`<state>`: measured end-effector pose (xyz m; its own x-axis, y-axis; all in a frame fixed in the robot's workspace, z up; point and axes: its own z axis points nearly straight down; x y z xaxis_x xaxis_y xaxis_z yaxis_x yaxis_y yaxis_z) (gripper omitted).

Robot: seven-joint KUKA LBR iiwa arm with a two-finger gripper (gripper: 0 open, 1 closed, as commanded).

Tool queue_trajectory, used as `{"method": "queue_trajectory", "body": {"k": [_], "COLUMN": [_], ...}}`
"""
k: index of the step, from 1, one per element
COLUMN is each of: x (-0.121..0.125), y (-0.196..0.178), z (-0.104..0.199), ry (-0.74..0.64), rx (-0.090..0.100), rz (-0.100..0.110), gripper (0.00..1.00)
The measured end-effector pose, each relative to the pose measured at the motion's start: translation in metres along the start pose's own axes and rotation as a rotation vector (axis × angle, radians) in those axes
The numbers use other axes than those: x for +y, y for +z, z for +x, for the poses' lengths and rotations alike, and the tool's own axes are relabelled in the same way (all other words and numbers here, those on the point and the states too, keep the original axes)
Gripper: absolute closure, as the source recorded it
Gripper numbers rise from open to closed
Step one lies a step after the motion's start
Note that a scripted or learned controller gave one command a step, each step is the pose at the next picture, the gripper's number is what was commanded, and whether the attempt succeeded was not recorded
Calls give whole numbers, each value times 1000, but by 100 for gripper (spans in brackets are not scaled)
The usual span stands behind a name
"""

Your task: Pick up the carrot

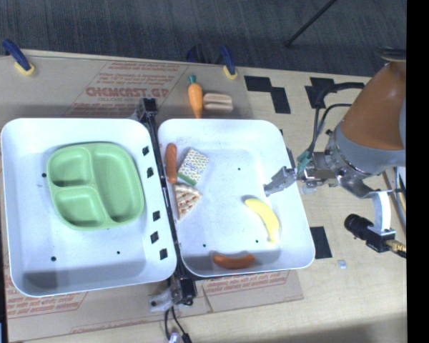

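The small orange plastic carrot with a green top (194,97) is seen lying outside the bins, on the bench just behind the right white bin (289,224), beside a tan block (218,103). The metal two-finger gripper (280,180) is held over that bin's right rim, near the yellow banana (264,218); how far its fingers are parted cannot be told, and nothing is seen between them.

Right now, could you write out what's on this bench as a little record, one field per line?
carrot: orange toy carrot with green top, on the bench just outside the right bin's far rim
beside it: tan bun-like toy
left bin: white shallow bin, holds a green divided plate
right bin: white shallow bin, holds a yellow banana, two orange-red sausages, a patterned packet, a waffle-like piece
gripper: grey two-finger gripper, at the right bin's right rim, far from the carrot
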<state>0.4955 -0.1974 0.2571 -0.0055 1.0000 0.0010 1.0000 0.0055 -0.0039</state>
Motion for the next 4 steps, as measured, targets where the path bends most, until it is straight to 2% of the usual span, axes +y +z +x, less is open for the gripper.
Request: {"method": "queue_trajectory", "body": {"k": [1,2,3,4], "x": [-20,-19,31,48], "y": [106,166,69,110], "z": [-11,27,83,-6], "ry": [-85,-296,-259,-307], "rx": [1,2,-1,-2], "rz": [2,1,-2,-1], "gripper": [0,0,0,0]}}
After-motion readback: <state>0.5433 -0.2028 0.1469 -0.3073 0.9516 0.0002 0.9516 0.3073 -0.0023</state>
